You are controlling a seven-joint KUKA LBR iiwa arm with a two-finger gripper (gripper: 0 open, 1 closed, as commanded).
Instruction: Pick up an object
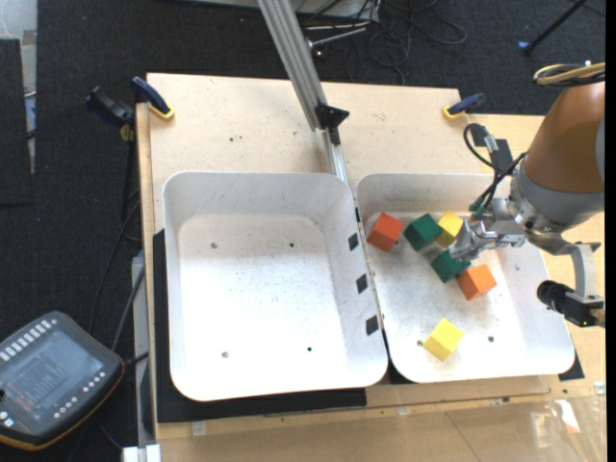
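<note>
Right beside the pincer (pixel 469 242), apparently touching, a green cube (pixel 447 265); pincer's state untellable.

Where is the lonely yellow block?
The yellow block lies in the right bin, near its front edge, apart from the cluster of blocks farther back.

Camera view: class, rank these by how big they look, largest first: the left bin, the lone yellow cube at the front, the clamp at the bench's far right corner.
1. left bin
2. and 3. yellow cube and clamp: they look alike, so no ranking.
</note>
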